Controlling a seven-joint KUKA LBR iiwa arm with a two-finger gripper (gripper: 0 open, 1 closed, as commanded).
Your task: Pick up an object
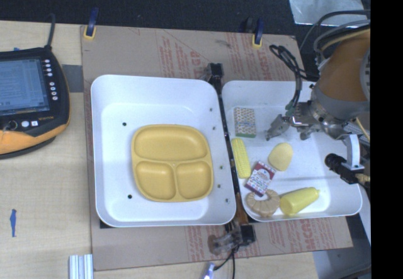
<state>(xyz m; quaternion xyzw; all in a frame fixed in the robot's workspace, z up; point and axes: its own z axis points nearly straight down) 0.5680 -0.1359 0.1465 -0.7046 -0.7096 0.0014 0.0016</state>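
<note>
You see the gripper (291,126) over the right bin (352,208), fingers spread and holding nothing, just above the pale yellow lump (281,156) lying near the corn cob (240,157).

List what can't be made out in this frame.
- tool: small and dark against the right bin; finger state unreadable.
- Arm: cut off by the camera view's right edge.
- Red packet and patterned square packet: print too small to read.
- Round item: partly covered by the red packet; identity unclear.
- Tablet: cut off at the left edge; screen text illegible.
</note>
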